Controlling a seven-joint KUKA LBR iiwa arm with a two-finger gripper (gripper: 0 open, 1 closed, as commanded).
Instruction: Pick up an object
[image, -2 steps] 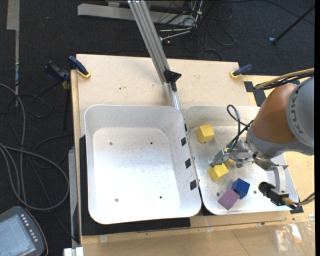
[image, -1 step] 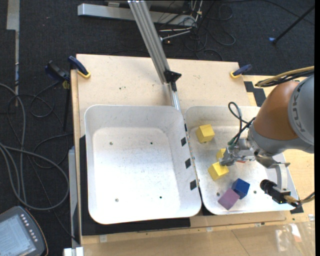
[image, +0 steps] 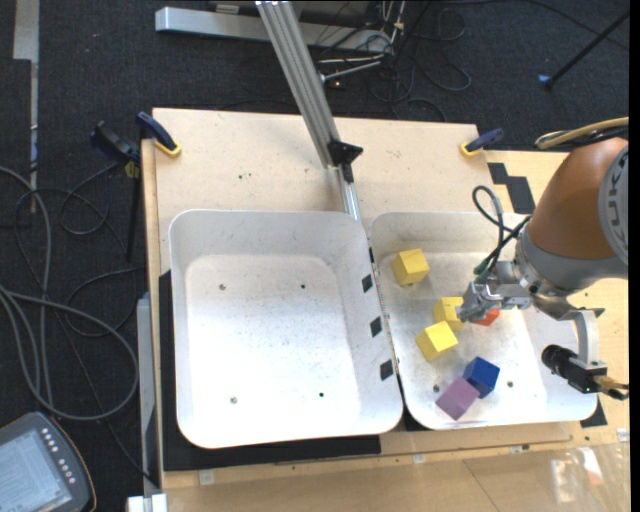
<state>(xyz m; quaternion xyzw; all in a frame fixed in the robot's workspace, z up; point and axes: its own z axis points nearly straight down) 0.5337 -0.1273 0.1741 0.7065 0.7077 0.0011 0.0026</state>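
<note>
The right bin (image: 520, 395) holds a yellow block (image: 410, 267) at its far left, a second yellow block (image: 437, 340) near the middle, a blue block (image: 482, 375) and a purple block (image: 458, 398) toward the front. A third yellow piece (image: 450, 309) lies just left of my gripper (image: 478, 308), and an orange-red object (image: 487, 317) peeks out under the gripper's right side. The gripper is low over the bin's middle, between these two. Its fingers are hidden by the wrist body.
The left bin (image: 270, 320) sits beside the right one, sharing a raised divider (image: 378, 320). A slanted metal pole (image: 305, 85) rises from behind the bins. Cables hang by the wrist, and a black fitting (image: 570, 368) sticks out at the right bin's right rim.
</note>
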